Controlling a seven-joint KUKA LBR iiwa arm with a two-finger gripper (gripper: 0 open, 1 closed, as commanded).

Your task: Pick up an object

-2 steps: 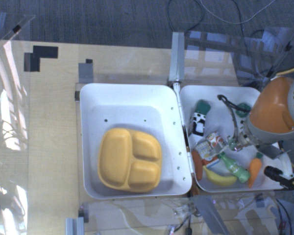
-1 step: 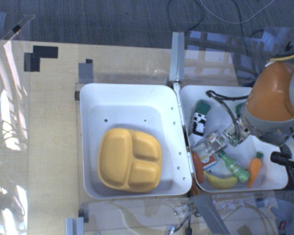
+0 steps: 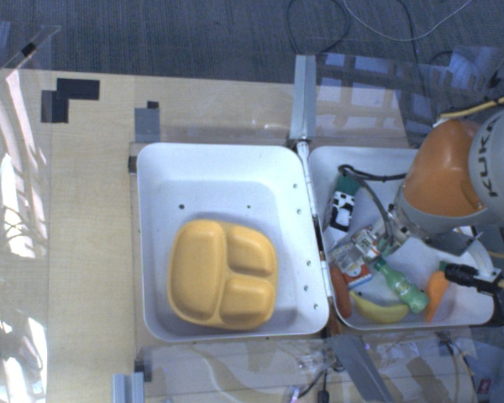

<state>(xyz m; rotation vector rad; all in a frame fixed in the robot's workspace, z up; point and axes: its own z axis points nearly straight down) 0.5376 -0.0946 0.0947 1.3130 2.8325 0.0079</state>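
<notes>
Down at the near edge of the right bin (image 3: 479, 313), a banana (image 3: 378, 309) lies beside a green bottle (image 3: 401, 285) and an orange carrot (image 3: 436, 294). The arm (image 3: 441, 179) reaches in over that bin, its gripper (image 3: 363, 248) low above the pile; I cannot tell its grip. Over in the left bin (image 3: 160, 183), on the pale surface (image 3: 84, 250), sits a yellow tray (image 3: 223, 273).

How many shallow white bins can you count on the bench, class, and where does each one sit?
2. The left bin holds a yellow divided tray. The right bin, touching it along the middle rim, lies partly under the arm, so some of its contents may be hidden.
</notes>
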